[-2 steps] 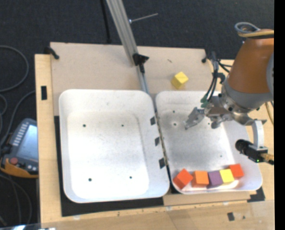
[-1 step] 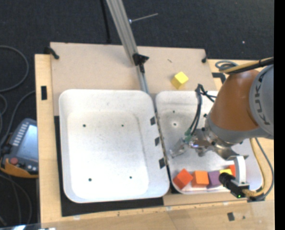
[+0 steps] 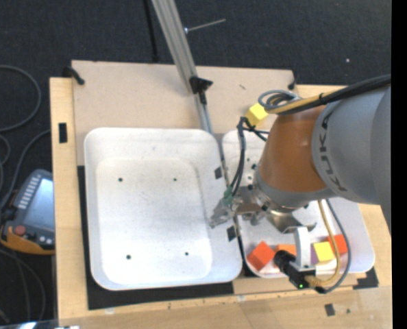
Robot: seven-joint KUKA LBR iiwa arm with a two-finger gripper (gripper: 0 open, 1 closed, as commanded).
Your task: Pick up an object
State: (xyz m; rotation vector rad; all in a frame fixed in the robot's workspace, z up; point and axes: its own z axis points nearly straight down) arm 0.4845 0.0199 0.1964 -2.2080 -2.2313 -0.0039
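Arm (image 3: 306,156): seen reaching in from the right, its orange band and grey body laid across most of the right bin (image 3: 360,249).
Gripper (image 3: 229,212): placed low over the seam where the two bins meet, at the right edge of the left bin (image 3: 149,142).
Grip state: cannot be told, since the tip is seen as a small metallic tangle; nothing is seen held in it.
Orange block (image 3: 262,253): found in the near part of the right bin, just right of and nearer than the gripper, apart from it.
Yellow block (image 3: 322,252): set further right in the same bin, with a second orange piece (image 3: 339,244) just beside it.
Bench (image 3: 135,94): both bins are borne side by side on it.
Aluminium rail (image 3: 176,36): slanted down from the far side towards the gap between the bins.
Teach pendant (image 3: 33,204): laid on the dark floor at the left.
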